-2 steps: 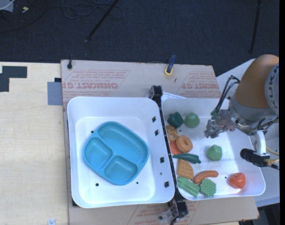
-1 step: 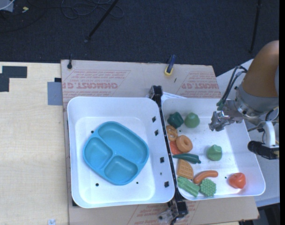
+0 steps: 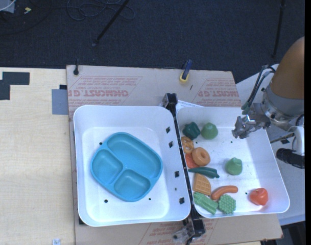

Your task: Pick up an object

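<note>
Two white bins side by side on the desk (image 3: 32, 152), sitting on cardboard (image 3: 119, 88). Left bin (image 3: 94, 117) has a blue sectioned plate (image 3: 126, 166) lying flat about in its middle. Right bin (image 3: 278, 182) holds the toy food: dark green pepper (image 3: 191, 130) and light green apple (image 3: 209, 131) near the top left, touching or nearly so; donut (image 3: 200, 156) below them, with a small pretzel (image 3: 187, 145) just beside it at the divider; dark green cucumber (image 3: 205, 172) under the donut; waffle (image 3: 201, 185) below that; orange sausage (image 3: 224, 191) to its right; green pea pod (image 3: 205, 203) and a round green bumpy piece (image 3: 226, 204) at the bottom edge; a green round fruit (image 3: 234, 166) alone mid-bin; red tomato (image 3: 258, 196) alone in the bottom right corner. Arm comes in from the right, orange band visible; tool (image 3: 242, 128) is over the upper right part of the right bin, apart from all the food, nearest the apple and green round fruit. Nothing seen between its tips. Tool spread or pressed together: cannot tell, too small and dark.
</note>
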You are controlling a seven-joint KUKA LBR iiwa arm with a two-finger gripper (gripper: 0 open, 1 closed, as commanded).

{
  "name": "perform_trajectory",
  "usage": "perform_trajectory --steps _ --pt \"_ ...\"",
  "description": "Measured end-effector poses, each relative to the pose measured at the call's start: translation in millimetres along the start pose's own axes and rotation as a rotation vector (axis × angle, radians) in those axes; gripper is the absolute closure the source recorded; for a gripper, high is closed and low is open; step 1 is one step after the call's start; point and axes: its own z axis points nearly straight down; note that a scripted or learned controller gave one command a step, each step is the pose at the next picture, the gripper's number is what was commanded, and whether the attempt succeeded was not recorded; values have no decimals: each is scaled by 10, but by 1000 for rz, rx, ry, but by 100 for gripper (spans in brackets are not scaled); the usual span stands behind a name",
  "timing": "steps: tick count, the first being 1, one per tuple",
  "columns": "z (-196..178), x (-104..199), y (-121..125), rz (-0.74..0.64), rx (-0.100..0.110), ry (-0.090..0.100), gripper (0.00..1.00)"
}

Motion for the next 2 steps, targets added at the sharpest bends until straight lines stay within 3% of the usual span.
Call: perform_trajectory --steps 2 --pt "156 1057 138 -3 5 2 100"
